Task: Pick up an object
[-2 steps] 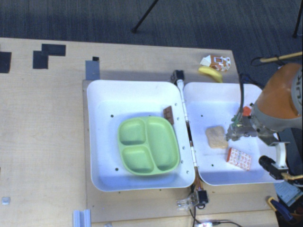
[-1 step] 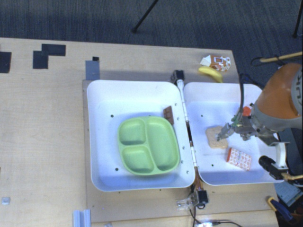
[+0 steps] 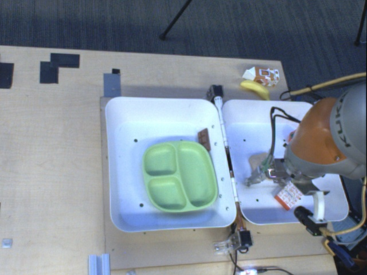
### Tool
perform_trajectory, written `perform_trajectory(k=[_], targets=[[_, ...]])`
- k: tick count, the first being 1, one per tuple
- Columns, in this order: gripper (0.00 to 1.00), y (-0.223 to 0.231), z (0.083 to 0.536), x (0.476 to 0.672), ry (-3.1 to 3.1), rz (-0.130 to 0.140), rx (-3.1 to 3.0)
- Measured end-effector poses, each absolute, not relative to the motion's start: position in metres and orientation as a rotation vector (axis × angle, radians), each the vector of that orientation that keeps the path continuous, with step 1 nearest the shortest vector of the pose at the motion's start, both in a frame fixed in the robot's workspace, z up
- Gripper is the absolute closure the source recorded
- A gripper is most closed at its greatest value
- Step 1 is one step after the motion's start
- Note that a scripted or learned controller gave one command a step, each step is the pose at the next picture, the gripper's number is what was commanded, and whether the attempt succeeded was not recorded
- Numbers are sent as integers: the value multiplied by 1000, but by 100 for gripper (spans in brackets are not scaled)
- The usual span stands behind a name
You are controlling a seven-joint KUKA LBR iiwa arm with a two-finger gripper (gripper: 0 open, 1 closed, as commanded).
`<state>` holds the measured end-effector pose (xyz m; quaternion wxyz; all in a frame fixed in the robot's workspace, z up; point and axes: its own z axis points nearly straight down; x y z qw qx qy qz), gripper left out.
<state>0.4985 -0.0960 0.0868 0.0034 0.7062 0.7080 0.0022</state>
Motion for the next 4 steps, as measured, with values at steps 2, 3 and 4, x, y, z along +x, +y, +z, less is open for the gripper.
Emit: perform_trajectory(k=[2, 3, 4], targets=[[0, -96, 98, 501, 2218, 13, 2210], [0, -84, 87, 490, 2212, 9, 2213], [100, -84, 99, 492, 2212, 15, 2210]])
